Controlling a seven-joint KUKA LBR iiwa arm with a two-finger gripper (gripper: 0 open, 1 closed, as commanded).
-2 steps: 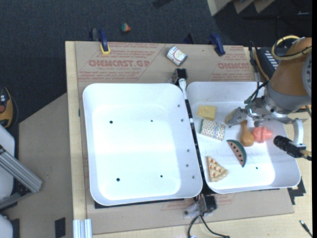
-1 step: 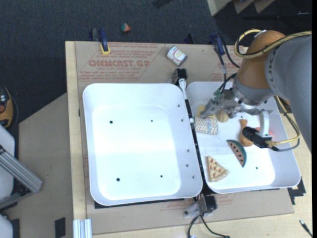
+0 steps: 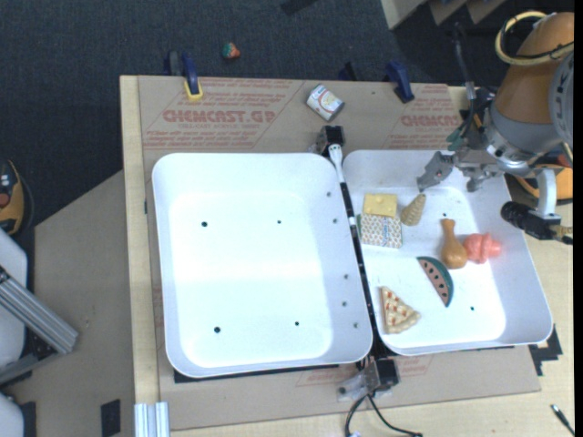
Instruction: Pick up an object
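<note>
Over right bin's [image 3: 524, 321] far edge | my tool [image 3: 451, 173] hangs spread, gripping nothing, poised for descent | toy food clusters mid-bin; cone [image 3: 414, 209] nearest, I'd target it.

Even, bright overhead light. Left bin [image 3: 246, 262] blown out near white, floor detail washed. Soft short shadows under items in the right bin [image 3: 510, 308]. Dark carpet [image 3: 82, 25] underexposed, grainy. Overall slightly soft, low-res; arm [image 3: 533, 80] mildly blurred.
</note>
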